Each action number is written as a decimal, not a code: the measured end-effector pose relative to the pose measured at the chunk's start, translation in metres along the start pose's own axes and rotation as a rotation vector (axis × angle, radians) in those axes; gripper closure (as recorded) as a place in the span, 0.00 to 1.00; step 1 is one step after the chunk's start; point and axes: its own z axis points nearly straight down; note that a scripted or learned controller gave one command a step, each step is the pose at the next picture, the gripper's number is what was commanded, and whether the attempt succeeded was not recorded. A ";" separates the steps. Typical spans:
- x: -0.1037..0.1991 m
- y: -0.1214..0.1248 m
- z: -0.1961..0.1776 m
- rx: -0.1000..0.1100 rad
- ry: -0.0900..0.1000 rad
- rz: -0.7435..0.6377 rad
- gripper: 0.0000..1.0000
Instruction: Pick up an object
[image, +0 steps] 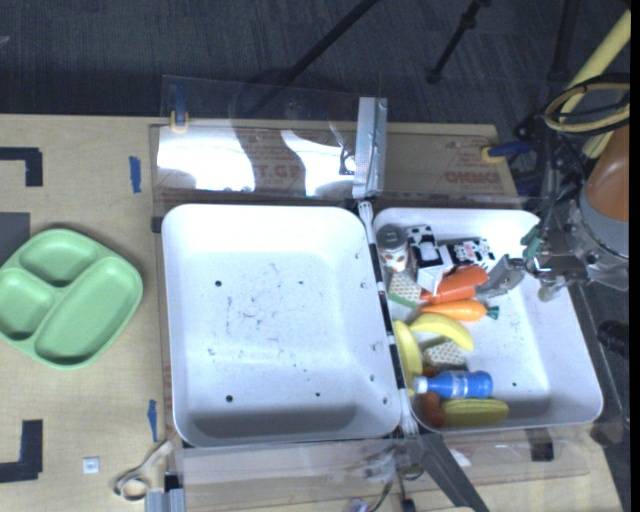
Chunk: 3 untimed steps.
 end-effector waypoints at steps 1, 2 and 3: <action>0.018 0.001 0.070 0.000 0.000 -0.069 0.00; -0.015 0.050 0.122 -0.002 -0.001 -0.141 0.00; -0.003 0.066 0.183 -0.024 -0.002 -0.255 0.00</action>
